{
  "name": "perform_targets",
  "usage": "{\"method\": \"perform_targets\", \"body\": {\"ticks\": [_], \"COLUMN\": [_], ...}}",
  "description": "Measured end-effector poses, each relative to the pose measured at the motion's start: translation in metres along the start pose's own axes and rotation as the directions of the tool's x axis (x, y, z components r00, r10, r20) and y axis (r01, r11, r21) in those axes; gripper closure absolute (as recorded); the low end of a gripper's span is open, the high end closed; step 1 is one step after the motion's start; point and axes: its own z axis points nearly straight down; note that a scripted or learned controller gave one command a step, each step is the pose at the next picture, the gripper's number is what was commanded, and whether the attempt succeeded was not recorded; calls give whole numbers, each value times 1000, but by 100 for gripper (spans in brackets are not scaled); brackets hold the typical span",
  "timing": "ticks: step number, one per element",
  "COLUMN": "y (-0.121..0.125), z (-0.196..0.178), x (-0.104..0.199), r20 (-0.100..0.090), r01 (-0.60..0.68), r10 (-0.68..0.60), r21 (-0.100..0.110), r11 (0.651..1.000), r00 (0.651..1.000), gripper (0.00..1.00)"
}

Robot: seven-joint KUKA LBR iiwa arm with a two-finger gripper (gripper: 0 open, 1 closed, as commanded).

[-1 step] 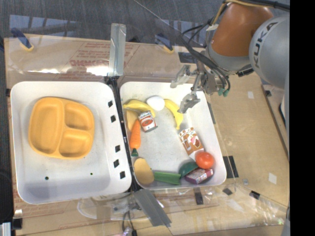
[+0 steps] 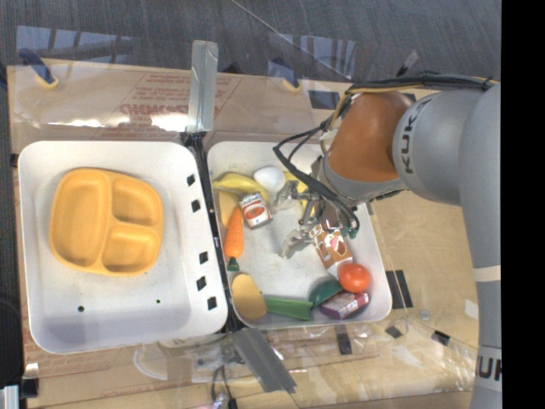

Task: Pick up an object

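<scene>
Camera view: I'm down in the right bin (image 2: 375,254), my fingers (image 2: 300,239) spread and gripping nothing, beside the small can (image 2: 255,210). Step: lining up. Next I'd need to centre over something and close.

Bright, even overhead light; glare streaks on the clear plastic sheet (image 2: 170,118) toward twelve o'clock; slightly soft focus.

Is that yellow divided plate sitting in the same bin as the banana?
No, the yellow divided plate lies in the left bin, while the banana lies in the right bin.
</scene>
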Motion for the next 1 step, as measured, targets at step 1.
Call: {"method": "perform_targets", "body": {"ticks": [1], "y": [76], "z": [-27], "x": [-33], "r20": [4], "r01": [24], "r10": [-24], "r21": [-2], "r11": [1000], "r00": [1000], "gripper": [0]}}
